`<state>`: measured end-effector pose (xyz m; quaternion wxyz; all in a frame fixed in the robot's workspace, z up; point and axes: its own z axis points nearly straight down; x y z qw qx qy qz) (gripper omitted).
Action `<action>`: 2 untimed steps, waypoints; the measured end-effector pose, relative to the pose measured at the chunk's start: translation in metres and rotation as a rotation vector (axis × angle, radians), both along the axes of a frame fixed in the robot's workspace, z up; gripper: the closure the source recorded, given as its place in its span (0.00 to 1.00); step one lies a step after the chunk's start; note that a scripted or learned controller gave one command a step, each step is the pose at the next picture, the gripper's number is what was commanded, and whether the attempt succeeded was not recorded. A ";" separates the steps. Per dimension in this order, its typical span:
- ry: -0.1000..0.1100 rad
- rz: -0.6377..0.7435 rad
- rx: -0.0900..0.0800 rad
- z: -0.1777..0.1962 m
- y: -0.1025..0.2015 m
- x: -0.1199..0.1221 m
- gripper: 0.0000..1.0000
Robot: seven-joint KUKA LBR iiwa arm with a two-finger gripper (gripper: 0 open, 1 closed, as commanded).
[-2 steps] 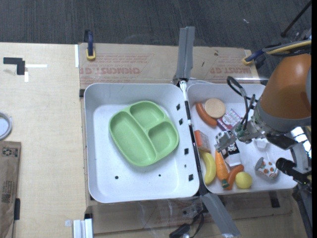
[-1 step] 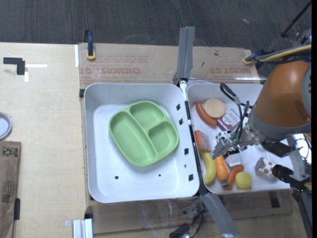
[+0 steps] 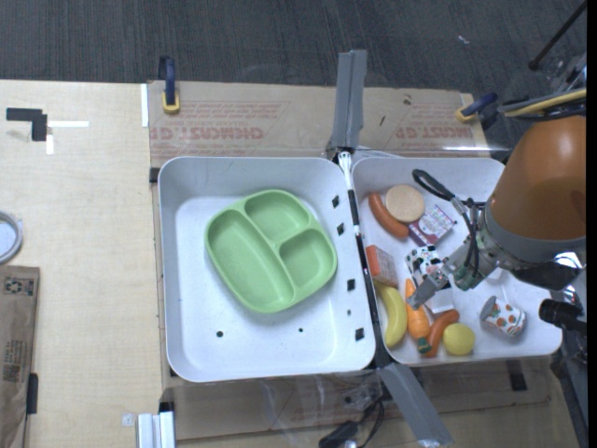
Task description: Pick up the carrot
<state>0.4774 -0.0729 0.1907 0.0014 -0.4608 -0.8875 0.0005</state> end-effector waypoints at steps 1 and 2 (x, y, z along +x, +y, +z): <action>-0.031 0.050 -0.005 -0.079 -0.029 0.008 0.00; -0.030 0.378 -0.015 -0.084 -0.033 0.043 0.00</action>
